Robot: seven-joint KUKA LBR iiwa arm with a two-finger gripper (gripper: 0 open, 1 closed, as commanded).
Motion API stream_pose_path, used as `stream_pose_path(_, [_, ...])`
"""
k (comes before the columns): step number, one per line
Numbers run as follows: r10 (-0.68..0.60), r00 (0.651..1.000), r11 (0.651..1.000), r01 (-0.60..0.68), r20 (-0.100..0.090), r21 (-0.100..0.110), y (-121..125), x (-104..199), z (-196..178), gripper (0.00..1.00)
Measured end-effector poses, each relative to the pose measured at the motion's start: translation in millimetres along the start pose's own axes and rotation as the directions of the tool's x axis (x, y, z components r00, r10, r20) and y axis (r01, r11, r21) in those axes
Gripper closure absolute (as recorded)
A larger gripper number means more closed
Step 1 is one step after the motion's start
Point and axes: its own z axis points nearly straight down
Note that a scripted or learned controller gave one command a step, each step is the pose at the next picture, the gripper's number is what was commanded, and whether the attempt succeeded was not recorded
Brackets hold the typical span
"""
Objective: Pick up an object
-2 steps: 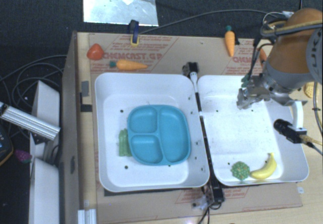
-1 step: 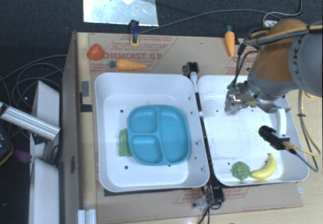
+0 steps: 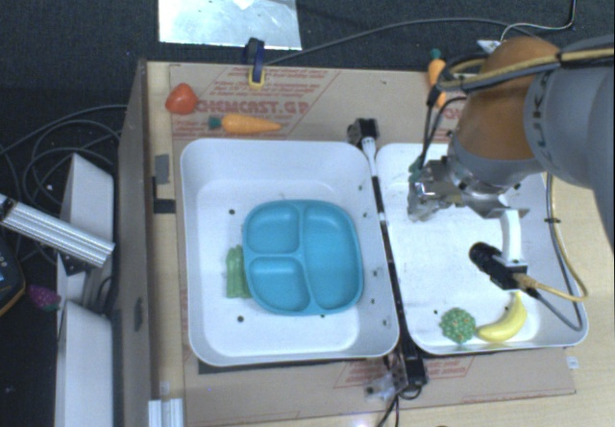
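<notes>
**benchwatcher:** ok so where's everything relative to the blue plate [image 3: 303, 257]?

**gripnerd:** The plate — sectioned, three compartments — sits in the middle of the left bin [image 3: 207, 223]. A green pea pod [image 3: 235, 273] lies right against the plate's left edge, inside the same bin. Right of the plate, across the divider, is the right bin [image 3: 423, 262], and in its near corner there's a yellow banana [image 3: 506, 321] with a bumpy green ball-ish thing [image 3: 458, 324] just beside it, maybe touching. Could be broccoli, can't say for sure.

**benchwatcher:** and the arm?

**gripnerd:** The arm [image 3: 548, 117] reaches in from the right, orange band showing, and the gripper [image 3: 421, 207] hangs over the far-left part of the right bin, close to the divider, up and to the right of the plate. Well apart from the banana. Nothing visible between the fingers, and honestly I can't tell if they're spread or closed; the wrist hides too much.

**benchwatcher:** stuff outside the bins?

**gripnerd:** Beyond the plate, on the cardboard behind the left bin — a carrot [image 3: 248, 124] and a red tomato-looking thing [image 3: 182, 99] just left of it.
</notes>
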Motion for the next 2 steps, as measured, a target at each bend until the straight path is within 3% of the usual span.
stream_pose_path(2, [-0.003, 1.0, 1.0, 0.003, 0.0, -0.005, 1.8, 0.0, -21.2, 1.0])
